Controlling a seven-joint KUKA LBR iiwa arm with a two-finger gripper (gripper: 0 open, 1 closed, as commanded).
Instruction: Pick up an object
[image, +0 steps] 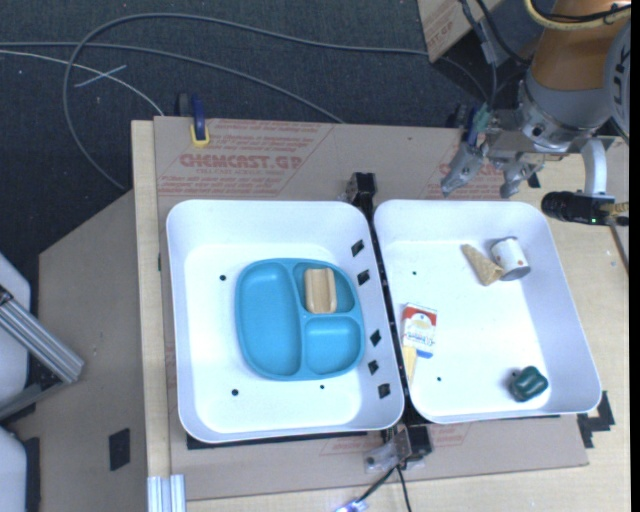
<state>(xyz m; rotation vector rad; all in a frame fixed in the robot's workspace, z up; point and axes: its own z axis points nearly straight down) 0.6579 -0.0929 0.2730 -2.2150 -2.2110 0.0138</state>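
My gripper (487, 180) hangs above the far edge of the right bin (560, 300), open, with nothing between its fingers. Inside that bin lie a tan wedge (481, 265) touching a small white and silver cylinder (511, 257) near the back, a red and white packet (419, 331) by the left wall, and a dark green lump (528, 383) at the front right. The left bin (200, 330) holds a blue divided plate (270, 320) with a tan wooden block (319, 290) in its upper right compartment.
Both bins rest on a cardboard sheet (250, 150). A blue and yellow clamp (199, 120) grips its far left edge. Black clips (362, 262) line the seam between the bins. Grey cables (120, 60) run over the dark floor behind.
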